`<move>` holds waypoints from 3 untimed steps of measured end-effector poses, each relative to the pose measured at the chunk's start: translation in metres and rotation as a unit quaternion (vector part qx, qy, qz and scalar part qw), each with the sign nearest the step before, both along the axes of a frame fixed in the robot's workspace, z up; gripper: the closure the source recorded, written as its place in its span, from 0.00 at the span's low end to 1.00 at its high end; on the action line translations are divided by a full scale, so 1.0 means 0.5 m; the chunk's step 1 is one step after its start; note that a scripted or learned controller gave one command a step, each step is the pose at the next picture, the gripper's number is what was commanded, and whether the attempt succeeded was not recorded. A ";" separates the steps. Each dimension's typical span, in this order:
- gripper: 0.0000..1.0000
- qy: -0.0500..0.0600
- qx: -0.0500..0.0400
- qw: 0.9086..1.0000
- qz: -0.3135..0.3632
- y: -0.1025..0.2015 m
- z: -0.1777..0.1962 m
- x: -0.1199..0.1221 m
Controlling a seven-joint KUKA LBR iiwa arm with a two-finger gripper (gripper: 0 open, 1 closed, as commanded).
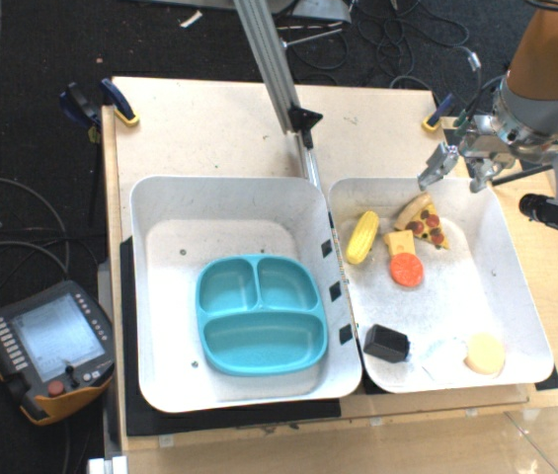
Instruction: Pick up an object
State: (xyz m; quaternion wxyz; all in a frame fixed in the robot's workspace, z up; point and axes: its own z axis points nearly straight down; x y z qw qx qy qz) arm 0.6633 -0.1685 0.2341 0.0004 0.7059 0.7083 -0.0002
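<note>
Biggest worry first: the arm (545, 57) hangs in the upper right of the frame with its gripper (461, 173) over the top rim of the right bin (516, 284), fingers spread wide with nothing between them, so a straight drop from there could clip the bin wall instead of reaching anything. The pickable stuff sits bunched in the upper middle of that bin, corn cob (362, 237), pizza slice (424, 219) and tomato slice (407, 271) nearly touching, so I'd guess the fingers could shove a neighbour or pinch two at once. The black block (386, 343) and pale round piece (485, 355) at the lower edge are better spaced but hug the rim, while the left bin (160, 265) holds a blue divided plate (259, 314).
</note>
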 end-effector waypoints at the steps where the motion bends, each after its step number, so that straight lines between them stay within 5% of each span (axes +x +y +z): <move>1: 0.00 0.000 0.000 1.000 0.000 0.000 0.000 0.000; 3: 0.00 0.002 0.000 1.000 0.000 0.025 -0.206 -0.002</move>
